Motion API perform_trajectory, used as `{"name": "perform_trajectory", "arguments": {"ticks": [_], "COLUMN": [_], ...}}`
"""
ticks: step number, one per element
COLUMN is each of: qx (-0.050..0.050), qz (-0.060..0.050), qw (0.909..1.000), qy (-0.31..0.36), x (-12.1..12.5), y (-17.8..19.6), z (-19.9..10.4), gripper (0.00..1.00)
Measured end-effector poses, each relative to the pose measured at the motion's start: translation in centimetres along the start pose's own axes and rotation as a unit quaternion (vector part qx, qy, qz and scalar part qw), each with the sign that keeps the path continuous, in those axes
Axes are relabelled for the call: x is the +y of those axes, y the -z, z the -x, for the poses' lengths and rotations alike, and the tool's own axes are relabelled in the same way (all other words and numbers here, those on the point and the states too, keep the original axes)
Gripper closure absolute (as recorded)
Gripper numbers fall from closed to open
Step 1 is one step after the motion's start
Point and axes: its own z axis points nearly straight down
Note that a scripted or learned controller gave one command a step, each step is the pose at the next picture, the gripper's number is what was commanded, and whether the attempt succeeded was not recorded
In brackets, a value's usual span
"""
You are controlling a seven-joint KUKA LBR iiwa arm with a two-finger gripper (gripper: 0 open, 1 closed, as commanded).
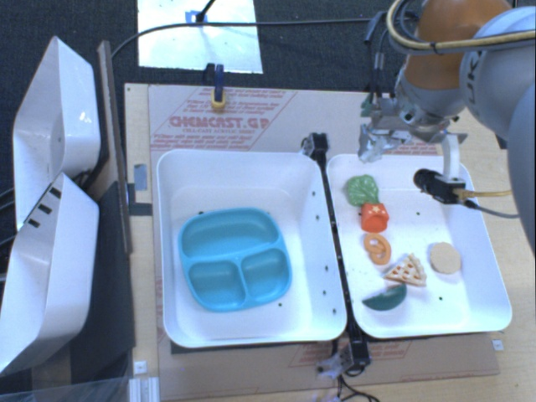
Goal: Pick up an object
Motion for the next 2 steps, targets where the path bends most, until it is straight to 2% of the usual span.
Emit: {"name": "perform_trajectory", "arguments": {"ticks": [1,2], "qx": [0.0,0.0], "qz": [0.001,0.001], "qw": [1.0,1.0], "qy": [0.001,0.0], "x": [-0.1,-1.5], "y": [-0.5,0.2], "z": [-5.8,-10.9], "gripper": [1.0,1.0]}}
